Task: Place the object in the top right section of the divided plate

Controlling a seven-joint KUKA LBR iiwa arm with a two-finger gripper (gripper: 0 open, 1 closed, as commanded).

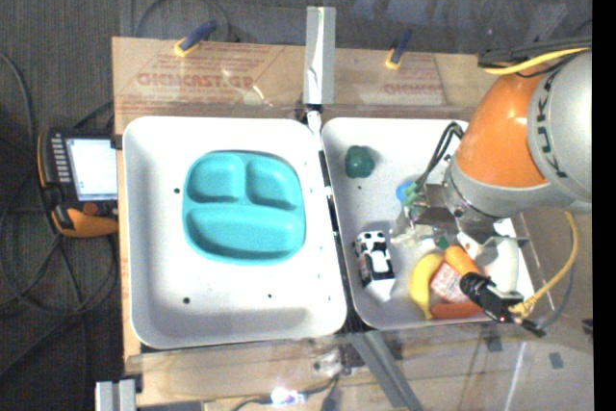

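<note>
Hiding much of the right bin [358, 303]: grey-orange arm [515, 149] over banana [422, 279].

The divided plate [245, 207] is turquoise, a rounded rectangle with two small upper sections and one wide lower one. It lies flat in the middle of the left bin [154, 303], well apart from the gripper's jaws, on their far left.
</note>
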